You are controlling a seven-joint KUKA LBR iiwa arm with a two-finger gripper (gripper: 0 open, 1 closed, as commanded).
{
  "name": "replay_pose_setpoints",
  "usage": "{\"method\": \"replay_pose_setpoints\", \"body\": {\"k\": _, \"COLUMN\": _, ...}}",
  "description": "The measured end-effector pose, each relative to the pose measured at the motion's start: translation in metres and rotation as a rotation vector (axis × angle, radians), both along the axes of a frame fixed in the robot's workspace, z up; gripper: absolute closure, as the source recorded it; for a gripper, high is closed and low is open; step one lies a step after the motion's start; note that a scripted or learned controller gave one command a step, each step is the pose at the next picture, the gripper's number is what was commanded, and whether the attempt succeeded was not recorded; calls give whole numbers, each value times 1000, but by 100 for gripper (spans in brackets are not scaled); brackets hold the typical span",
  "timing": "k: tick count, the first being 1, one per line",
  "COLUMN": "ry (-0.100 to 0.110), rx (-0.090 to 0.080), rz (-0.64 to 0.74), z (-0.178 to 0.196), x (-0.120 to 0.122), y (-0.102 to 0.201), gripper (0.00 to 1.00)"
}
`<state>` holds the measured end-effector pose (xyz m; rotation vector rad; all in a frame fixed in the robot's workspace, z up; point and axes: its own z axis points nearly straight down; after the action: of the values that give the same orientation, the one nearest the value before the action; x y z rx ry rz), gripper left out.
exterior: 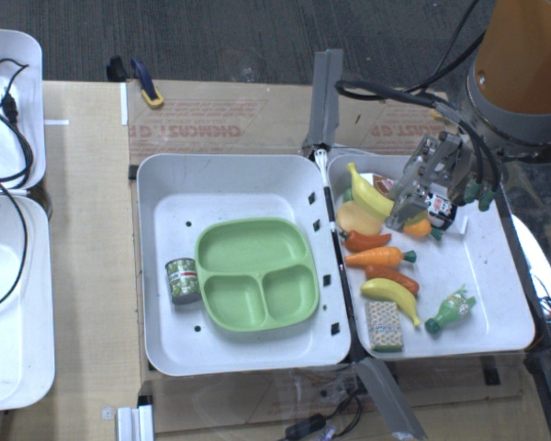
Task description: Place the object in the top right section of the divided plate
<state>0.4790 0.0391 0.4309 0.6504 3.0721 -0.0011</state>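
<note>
The green divided plate [255, 274] lies in the left bin [156, 246], with one wide section at the back and two smaller ones in front, all bare. My gripper [406, 217] is low over the back of the right bin [505, 283]. It sits just right of a yellow banana [367, 196] and right beside a small orange fruit [419, 229]. Whether it touches either one is unclear. Below them lie a pale peach-coloured piece [356, 219], a red pepper [365, 241], a carrot [378, 257] and a second banana [390, 292].
A small green-labelled can [181, 280] stands in the left bin, left of the plate. A cracker box [384, 326] and a green bottle [450, 310] lie at the right bin's front. A raised divider [329, 209] separates the bins. Black cables [395, 90] hang near the arm.
</note>
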Motion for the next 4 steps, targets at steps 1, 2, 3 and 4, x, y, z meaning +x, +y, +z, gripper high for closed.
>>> {"method": "replay_pose_setpoints", "body": {"k": 1, "ry": 2, "rx": 0, "rz": -83, "z": -85, "x": -1, "y": 130, "gripper": 100}}
{"method": "replay_pose_setpoints", "body": {"k": 2, "ry": 4, "rx": 0, "rz": 222, "z": -222, "x": -1, "y": 129, "gripper": 100}}
{"method": "replay_pose_setpoints", "body": {"k": 3, "ry": 1, "rx": 1, "rz": 203, "z": -246, "x": 42, "y": 62, "gripper": 100}}
{"method": "replay_pose_setpoints", "body": {"k": 4, "ry": -2, "rx": 1, "rz": 1026, "z": -166, "x": 55, "y": 88, "gripper": 100}}
